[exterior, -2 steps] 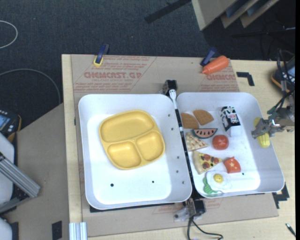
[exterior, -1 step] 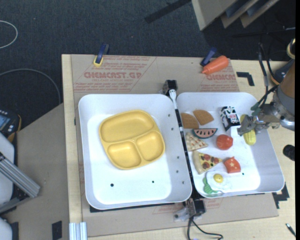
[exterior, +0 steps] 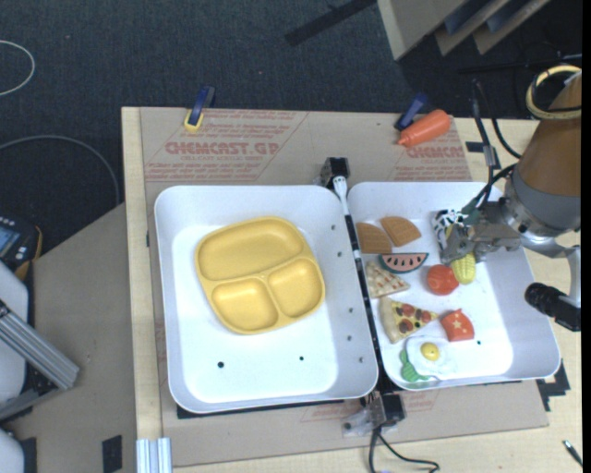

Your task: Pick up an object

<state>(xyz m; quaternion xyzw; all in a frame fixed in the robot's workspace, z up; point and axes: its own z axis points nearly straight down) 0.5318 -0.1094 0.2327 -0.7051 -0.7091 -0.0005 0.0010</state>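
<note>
In the right bin (exterior: 526,342), the pincer (exterior: 459,248) low beside yellow corn (exterior: 464,269) and tomato (exterior: 442,279), its opening unclear.

A dark grey carpeted floor (exterior: 111,65) surrounds the bench, with a thin pale cable (exterior: 65,148) looping across it at nine to ten o'clock. The benchtop is a tan board (exterior: 277,139) printed with red lettering, held by a blue-and-yellow clamp (exterior: 198,108) at eleven o'clock. Pale furniture (exterior: 452,23) stands at one o'clock, and a metal rail (exterior: 37,346) lies at eight o'clock.
</note>
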